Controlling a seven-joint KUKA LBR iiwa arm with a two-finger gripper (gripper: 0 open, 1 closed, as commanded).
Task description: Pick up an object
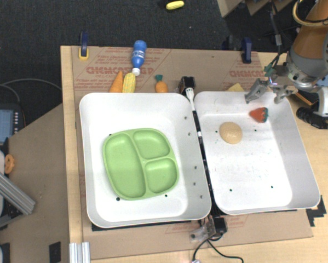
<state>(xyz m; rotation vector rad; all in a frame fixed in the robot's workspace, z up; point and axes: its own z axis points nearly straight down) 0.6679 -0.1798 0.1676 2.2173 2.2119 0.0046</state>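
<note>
Two shallow white bins are shown side by side on a cardboard-covered bench. In the left bin a green divided plate is seen lying flat. In the right bin a beige round bun is seen near the middle of the far half, and a small red strawberry lies just beyond it to the right, apart from it. The gripper is held above the far right corner of the right bin, its two fingers spread apart with nothing between them; the strawberry lies just below them. Behind the bins, a blue-and-white bottle, a corn cob and two carrots are shown on the cardboard.
</note>
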